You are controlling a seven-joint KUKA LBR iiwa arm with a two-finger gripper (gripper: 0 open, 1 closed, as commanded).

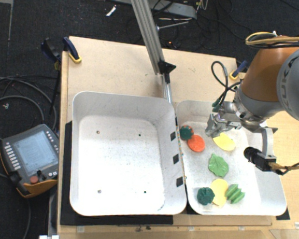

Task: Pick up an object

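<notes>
Several small toy items lie in the right bin [267,202]. An orange-red round piece [196,143] sits next to a dark green one [186,131] near the bin's left wall. A pale yellow piece [224,143] lies just below my gripper [217,128], which hangs low over the bin's upper middle. Further down are a light green leaf shape [219,165], a yellow disc [219,191], a dark green lump [205,195] and a ridged green piece [234,194]. I see nothing between the fingers.
The left bin [88,106] is beside the right one, sharing a raised middle wall [177,155]. A slanted metal pole [151,36] reaches down to the bins' top edge. A teach pendant [29,155] lies off the bench at the left.
</notes>
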